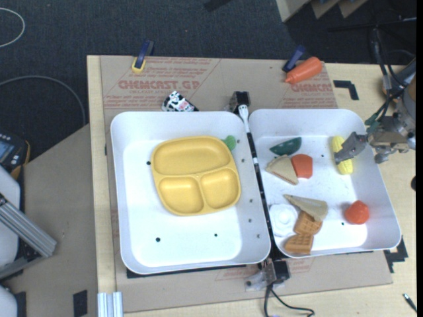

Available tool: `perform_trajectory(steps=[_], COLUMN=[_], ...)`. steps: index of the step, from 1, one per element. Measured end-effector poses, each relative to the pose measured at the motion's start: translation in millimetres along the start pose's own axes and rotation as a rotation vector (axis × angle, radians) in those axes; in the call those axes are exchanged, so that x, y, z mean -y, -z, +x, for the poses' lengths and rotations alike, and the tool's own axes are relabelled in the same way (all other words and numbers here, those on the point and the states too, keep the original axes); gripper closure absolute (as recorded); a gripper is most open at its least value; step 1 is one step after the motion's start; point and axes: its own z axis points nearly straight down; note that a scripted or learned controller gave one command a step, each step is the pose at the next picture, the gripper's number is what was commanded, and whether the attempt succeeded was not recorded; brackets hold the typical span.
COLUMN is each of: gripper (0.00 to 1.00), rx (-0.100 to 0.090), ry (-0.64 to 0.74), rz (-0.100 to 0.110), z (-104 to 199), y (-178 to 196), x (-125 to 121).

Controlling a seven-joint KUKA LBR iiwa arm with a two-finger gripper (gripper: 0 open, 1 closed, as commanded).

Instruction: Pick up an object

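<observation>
Gripper [349, 148] at right bin [377, 197] edge, over yellow corn piece [342, 156].
Finger state indeterminate; advise centring on corn before descending.

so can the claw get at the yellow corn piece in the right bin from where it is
Probably yes. The claw sits right beside the yellow corn piece near the right bin's far edge, with nothing lying over it; the nearest toys sit well apart.

At the right edge of the frame, the gripper [348, 149] shows dull grey metal, blocky and angular, with a darker finger tip. Behind it sits a pale tan-grey wrist block, and thin dark cables with a green strand loop above toward the upper right.
</observation>
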Motion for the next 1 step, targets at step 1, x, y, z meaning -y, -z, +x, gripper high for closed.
perform_trajectory(steps=[1], gripper=[0.0], rx=[0.003], ry=[0.003], rz=[-0.012], z=[0.3], y=[6.2], x=[-2.2])
